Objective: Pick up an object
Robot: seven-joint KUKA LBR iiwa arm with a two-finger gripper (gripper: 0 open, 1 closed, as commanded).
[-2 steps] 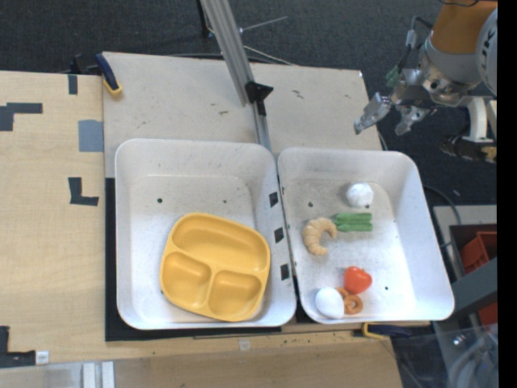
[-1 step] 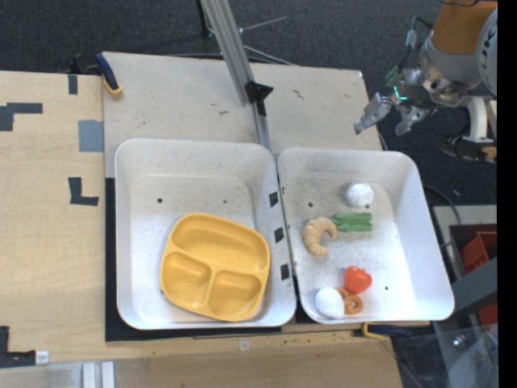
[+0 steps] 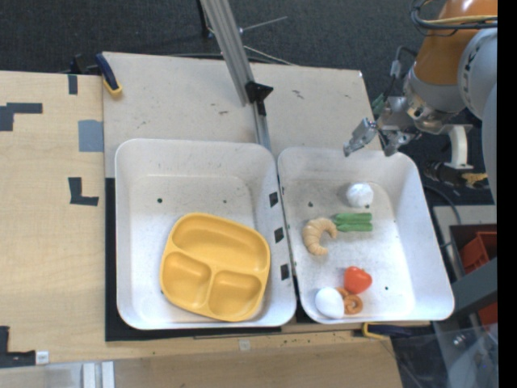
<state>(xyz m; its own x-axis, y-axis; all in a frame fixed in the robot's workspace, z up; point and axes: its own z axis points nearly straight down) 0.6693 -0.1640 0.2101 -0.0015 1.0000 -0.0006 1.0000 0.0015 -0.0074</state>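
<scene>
White plastic forms both shallow bins, each with rounded corners and a speckled, scuffed floor. The left bin (image 3: 129,217) carries a glossy yellow tray (image 3: 215,265) with three moulded compartments, lying near the front right of that bin. The right bin (image 3: 420,241) holds the small things: a pale round ball (image 3: 359,193) towards the back, a flat green piece (image 3: 353,221) just below it, and a tan, curved croissant-like toy (image 3: 318,234) touching the green piece's left end. Nearer the front sit a shiny red piece (image 3: 357,280), a smooth white egg shape (image 3: 329,301) and a small orange ring-like piece (image 3: 351,302) just beside the egg.

The gripper (image 3: 374,138) hangs above the back rim of the right bin, its two fingers spread a little with nothing between them, well apart from the objects below. Behind it rises the grey arm (image 3: 452,71) with its orange band.

The worktop (image 3: 48,217) is pale wood-grain board with grey tape marks; a beige, scratched panel lies behind the bins. A slanted metal pole (image 3: 230,43) crosses it, over dark carpet.
</scene>
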